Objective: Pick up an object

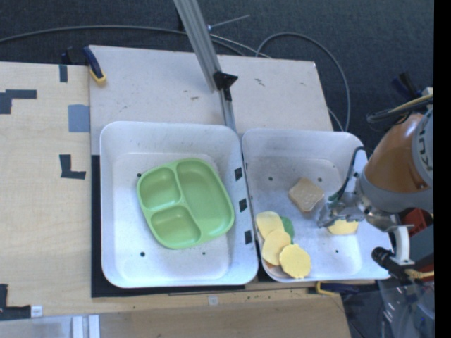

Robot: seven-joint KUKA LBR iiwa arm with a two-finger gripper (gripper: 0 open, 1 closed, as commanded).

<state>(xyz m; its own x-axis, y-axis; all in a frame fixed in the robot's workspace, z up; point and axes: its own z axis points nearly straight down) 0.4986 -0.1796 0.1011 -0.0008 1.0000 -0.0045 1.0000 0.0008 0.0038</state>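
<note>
My pincer [331, 213] sits low in the right bin [282, 146], between the tan block [306, 194] and a yellow piece [343, 227]; cannot tell its state

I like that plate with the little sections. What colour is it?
The divided plate is light green, seen in the camera view, lying in the left bin.

Green divided tray [186, 203] of smooth, slightly glossy plastic, white bins [113, 189] matt plastic with scuffed, speckled floors, tan block [306, 194] rough and porous like sponge, bench top [35, 182] pale matt wood grain, slanted rail [196, 28] brushed metal
</note>
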